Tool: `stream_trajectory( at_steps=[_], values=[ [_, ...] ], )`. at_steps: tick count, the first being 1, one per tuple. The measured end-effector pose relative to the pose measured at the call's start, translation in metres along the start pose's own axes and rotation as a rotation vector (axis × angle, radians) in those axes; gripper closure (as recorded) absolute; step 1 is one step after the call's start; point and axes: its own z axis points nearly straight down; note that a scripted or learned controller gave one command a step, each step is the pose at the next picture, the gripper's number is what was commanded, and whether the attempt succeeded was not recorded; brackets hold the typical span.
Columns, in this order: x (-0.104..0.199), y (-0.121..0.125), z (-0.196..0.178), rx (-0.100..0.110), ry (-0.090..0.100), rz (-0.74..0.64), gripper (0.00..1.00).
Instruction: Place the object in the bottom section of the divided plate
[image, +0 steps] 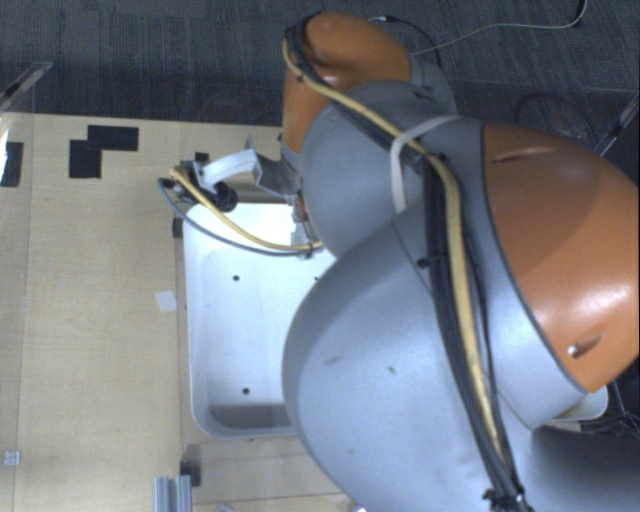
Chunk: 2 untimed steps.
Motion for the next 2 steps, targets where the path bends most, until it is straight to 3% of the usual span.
stream_trajectory(
  at_steps=[1, 2],
  values=[
    [0.0196, -0.0151, 0.1213, 0.0, -0.002, -0.001, 1.0],
    [0.0198, -0.0151, 0.1205, 0.001, -0.001, -0.001, 0.0]
  ],
)
